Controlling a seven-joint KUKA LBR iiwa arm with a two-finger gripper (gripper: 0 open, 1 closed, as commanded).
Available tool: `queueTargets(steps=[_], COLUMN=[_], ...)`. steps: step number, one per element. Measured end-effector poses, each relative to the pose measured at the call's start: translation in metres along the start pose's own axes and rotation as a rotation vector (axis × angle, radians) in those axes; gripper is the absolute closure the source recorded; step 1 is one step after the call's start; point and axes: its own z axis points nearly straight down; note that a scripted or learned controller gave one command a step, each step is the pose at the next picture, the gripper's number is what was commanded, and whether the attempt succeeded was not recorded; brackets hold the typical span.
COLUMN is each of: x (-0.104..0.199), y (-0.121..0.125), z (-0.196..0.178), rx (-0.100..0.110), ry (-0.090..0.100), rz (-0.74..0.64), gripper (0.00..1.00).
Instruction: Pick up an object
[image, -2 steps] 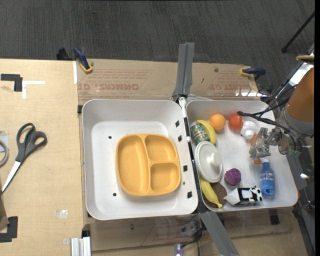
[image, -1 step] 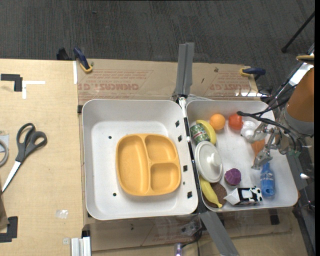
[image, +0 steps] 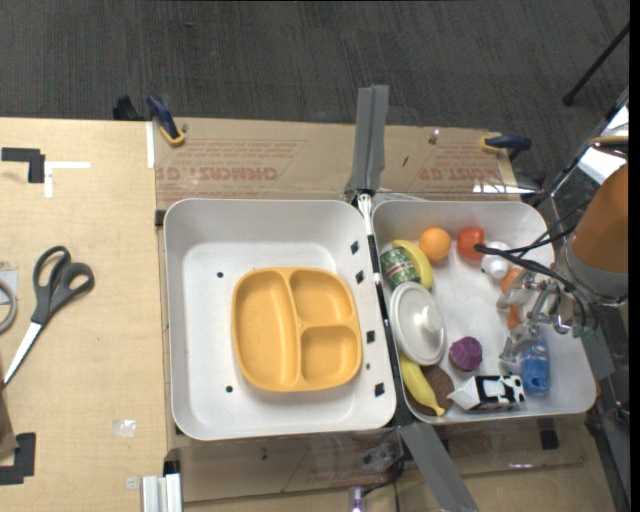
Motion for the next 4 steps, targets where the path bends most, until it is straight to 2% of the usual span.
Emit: queueTargets(steps=[1,2,3,4], x=[-0.0013,-0.0013,-0.0025,-0.0025], y=[0.001,0.0012,0.0016,0.0019], z=[-0.0075,-0.0075,-0.015,-0.015], rx=[0.001,0.001,0.001,0.001], ry=[-0.001,-0.001,-0.002,-0.001], rz=[-0.003,-0.004,-0.006,-0.006], gripper=[1.0,0.0,1.0,0.0])
